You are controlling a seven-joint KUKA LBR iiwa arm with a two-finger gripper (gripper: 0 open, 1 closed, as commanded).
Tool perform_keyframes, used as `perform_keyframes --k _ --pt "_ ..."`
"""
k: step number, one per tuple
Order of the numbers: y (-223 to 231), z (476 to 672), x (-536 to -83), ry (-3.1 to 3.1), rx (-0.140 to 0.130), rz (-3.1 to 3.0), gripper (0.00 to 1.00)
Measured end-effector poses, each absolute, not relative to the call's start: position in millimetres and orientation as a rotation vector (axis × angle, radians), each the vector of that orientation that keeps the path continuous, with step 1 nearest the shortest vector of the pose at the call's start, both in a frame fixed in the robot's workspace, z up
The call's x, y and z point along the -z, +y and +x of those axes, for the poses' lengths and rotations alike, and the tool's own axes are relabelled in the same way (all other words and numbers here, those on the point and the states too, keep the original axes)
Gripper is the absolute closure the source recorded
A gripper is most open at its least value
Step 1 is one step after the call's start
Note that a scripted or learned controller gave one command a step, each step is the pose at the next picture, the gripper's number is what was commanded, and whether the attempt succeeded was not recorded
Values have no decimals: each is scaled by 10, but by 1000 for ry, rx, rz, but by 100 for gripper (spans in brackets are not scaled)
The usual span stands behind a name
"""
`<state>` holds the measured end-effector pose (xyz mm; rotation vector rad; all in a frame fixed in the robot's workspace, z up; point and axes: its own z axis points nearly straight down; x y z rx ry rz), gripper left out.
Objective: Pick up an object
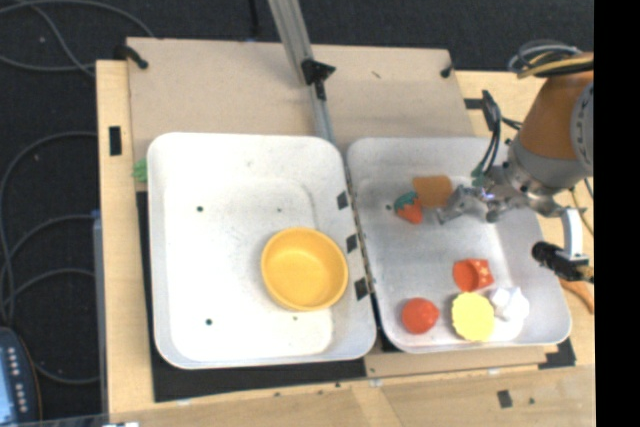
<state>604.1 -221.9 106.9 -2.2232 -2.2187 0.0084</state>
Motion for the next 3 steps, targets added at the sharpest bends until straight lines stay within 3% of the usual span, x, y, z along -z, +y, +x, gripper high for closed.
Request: perform_keyframes --k 1,3 --pt "-2226 6058 -1215 -2224 -2 -2226 100" --pt "-2206 6158 -2341 -2232 8 -2222 100"
